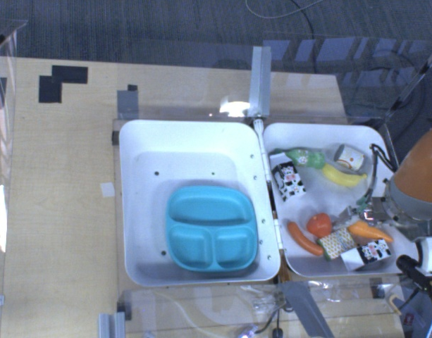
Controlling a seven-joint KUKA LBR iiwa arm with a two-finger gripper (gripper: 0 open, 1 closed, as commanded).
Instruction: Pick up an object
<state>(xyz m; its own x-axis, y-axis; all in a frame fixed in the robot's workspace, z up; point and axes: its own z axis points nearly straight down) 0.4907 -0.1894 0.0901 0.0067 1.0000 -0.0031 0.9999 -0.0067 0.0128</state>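
The right bin holds several small objects. At its back lie a black-and-white patterned box, a green toy, a yellow banana and a small white cup. Toward the front are a red tomato, a red-orange sausage shape, a checkered packet, an orange carrot and a second black-and-white box. My gripper is low at the bin's right side, just above the carrot. The wrist with its orange band hides the bin's right rim.
The left bin holds a blue divided plate. A metal post stands behind the seam between the bins. A black cable runs along the right bin's far right corner.
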